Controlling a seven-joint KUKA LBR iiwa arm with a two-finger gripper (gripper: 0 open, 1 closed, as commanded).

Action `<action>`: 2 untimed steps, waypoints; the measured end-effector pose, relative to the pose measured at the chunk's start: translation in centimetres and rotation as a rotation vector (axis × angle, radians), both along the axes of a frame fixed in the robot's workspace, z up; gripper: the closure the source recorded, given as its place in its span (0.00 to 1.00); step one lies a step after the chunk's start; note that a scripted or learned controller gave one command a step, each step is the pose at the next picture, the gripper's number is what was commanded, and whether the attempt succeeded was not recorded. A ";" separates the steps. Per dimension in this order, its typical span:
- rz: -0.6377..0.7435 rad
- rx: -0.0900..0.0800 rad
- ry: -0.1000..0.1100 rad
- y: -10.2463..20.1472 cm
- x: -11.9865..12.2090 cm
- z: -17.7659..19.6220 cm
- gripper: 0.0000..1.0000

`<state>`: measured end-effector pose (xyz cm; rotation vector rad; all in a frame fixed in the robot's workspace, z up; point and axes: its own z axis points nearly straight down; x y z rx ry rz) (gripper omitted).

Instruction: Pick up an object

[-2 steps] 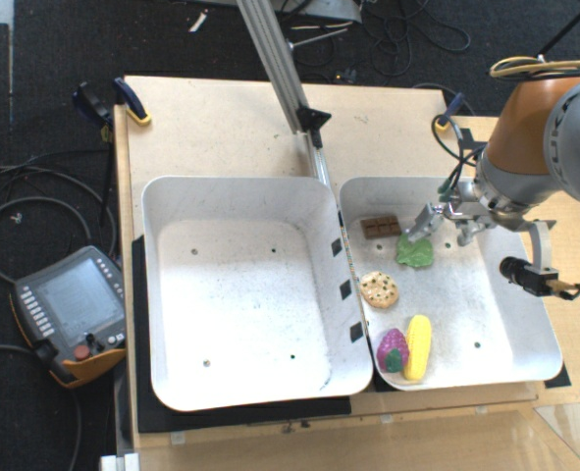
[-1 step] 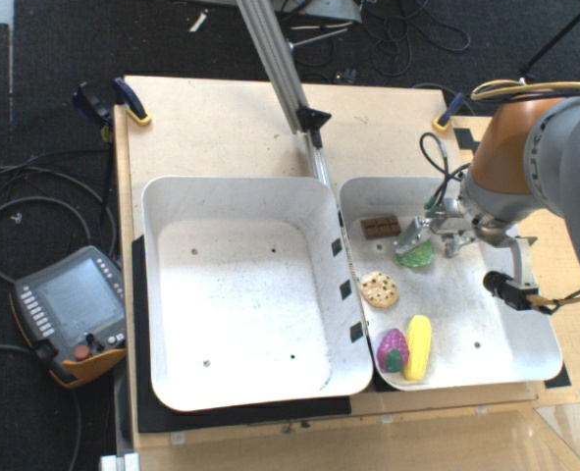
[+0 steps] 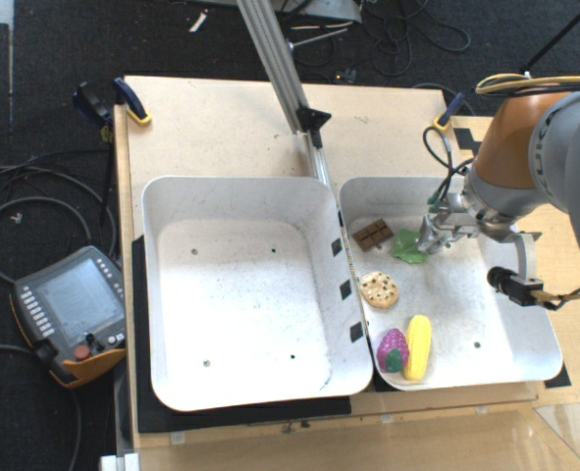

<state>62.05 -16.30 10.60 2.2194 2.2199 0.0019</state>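
Fig. legend, overhead slant view. Two shallow white bins sit side by side on the table (image 3: 221, 116). The left bin (image 3: 172, 204) takes up the frame's centre-left; the right bin (image 3: 525, 351) lies centre-right and holds all the objs.

Arm (image 3: 535, 155), grey w/ orange band, comes in from the right edge. Its pincer (image 3: 435, 235) sits low in the upper part of the right bin, directly over a green leaf-like piece (image 3: 407, 251), tips at or just above it. Whether the tips are apart or together can't be made out from here, nor whether the green piece is between them.

Other candidates: brown chocolate-bar piece (image 3: 372, 233) just left of the green piece; round cookie (image 3: 379, 289) below it, near the divider wall; yellow corn cob (image 3: 417, 347) and pink-and-green berry-like fruit (image 3: 393, 349) touching each other at the bin's lower left.

Probable step: descent or closing on the green piece.

Risks, as judged:
- Green piece looks thin and flat, so the tips may close above it and come up w/ nothing.
- A push down could slide it sideways toward the chocolate piece, leaving an off-centre nip on one edge.
- A weak edge grip may drop it on lift.
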 end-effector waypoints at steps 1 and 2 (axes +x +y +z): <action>0.004 0.000 -0.004 1.0 0.1 5.8 1.00; 0.003 0.000 -0.004 1.3 -0.3 10.3 1.00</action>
